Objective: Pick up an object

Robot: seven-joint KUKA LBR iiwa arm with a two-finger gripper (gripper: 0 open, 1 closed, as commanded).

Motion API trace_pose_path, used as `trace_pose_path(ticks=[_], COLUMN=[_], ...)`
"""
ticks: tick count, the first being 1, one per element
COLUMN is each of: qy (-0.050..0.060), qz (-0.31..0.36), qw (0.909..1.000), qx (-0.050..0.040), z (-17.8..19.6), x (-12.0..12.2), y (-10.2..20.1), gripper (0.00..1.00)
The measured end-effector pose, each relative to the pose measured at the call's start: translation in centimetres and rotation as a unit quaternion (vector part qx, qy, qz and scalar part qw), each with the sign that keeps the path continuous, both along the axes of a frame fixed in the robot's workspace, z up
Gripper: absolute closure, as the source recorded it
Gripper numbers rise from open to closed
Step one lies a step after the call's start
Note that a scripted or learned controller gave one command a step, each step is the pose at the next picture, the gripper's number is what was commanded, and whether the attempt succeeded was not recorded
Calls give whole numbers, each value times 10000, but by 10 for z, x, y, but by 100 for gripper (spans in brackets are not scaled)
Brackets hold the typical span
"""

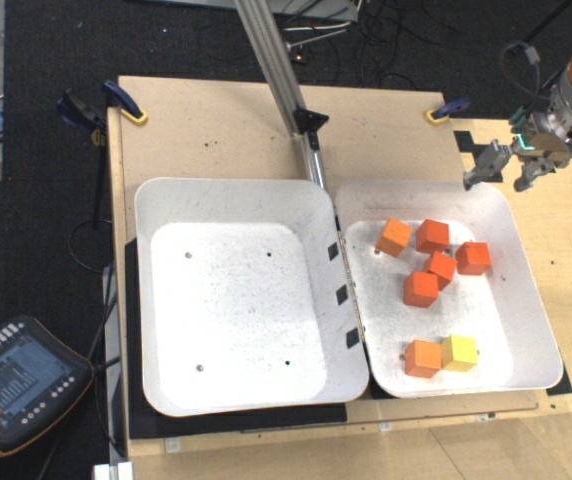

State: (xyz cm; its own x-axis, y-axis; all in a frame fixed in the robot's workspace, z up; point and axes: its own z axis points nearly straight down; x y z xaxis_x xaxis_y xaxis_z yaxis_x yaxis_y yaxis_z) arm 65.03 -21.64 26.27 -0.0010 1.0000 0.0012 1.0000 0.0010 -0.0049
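Observation:
Several small blocks lie in the right bin (526, 308). An orange cube (394, 237), a red-orange cube (432, 235), another (474, 258), a smaller one (442, 266) and a red cube (421, 289) cluster near the bin's middle. An orange cube (423, 358) and a yellow cube (460, 352) sit side by side near the front. My gripper (506, 168) hangs open above the bin's far right corner, well clear of the blocks, with nothing between its fingers.
The left bin (166, 268) lies beside the right one. A metal pole (276, 58) slants down to the gap between the bins. Clamps (116, 98) (446, 111) hold the board's far corners. A teach pendant (16, 383) lies at the lower left.

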Motion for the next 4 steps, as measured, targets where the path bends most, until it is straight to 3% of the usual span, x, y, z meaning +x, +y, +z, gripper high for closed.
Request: trace_pose_path(ticks=[1, 3, 4], qy=[-19, 1, -71], qz=[11, 11, -6], qw=[10000, 10000, 10000], qx=[-9, -4, 14], z=[3, -99, -149], x=[1, 11, 7], y=[0, -4, -6], gripper=[0, 0, 0])
